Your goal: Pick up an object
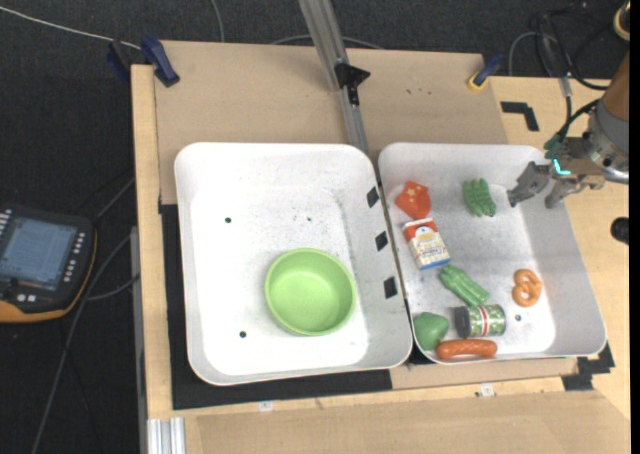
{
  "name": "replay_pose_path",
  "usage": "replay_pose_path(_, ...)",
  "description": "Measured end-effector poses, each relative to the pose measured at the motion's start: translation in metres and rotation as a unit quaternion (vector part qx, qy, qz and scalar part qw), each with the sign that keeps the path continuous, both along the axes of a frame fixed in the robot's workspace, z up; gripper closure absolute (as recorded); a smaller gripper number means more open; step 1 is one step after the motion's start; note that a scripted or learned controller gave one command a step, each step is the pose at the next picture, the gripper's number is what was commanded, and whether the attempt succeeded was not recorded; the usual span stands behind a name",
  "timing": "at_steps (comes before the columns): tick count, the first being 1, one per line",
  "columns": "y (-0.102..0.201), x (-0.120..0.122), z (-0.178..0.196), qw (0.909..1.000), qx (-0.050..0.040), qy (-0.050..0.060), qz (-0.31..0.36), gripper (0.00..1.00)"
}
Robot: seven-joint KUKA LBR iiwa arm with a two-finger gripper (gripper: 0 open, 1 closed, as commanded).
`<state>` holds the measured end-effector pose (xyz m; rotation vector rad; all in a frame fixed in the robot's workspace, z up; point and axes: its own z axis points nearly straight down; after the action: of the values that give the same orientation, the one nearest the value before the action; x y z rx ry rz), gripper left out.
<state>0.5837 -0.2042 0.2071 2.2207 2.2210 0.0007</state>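
Note:
My gripper [540,190] hovers over the upper right edge of the right bin [560,272], its two dark fingers spread open with nothing between them. Just left of it lies a small green toy [480,197]. Further left in the same bin are a red piece [414,199] and a white carton with a red and blue label [426,243]. Lower down lie a green vegetable [463,285], a green can with a red band [482,320], an orange pretzel [527,287], a green rounded piece [432,328] and an orange sausage [467,348].
The left bin [220,192] holds a green bowl [310,290]. A metal post [322,12] rises from the bench's back edge between the bins. A handheld pendant [40,260] lies off the bench at the left.

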Motion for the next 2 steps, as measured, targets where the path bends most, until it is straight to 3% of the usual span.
replay_pose_path(1,0.000,0.000,0.000,1.0000,0.0000,0.000,0.000,0.00)
replay_pose_path(2,0.006,-0.005,-0.057,1.0000,0.0007,0.002,0.000,0.00)
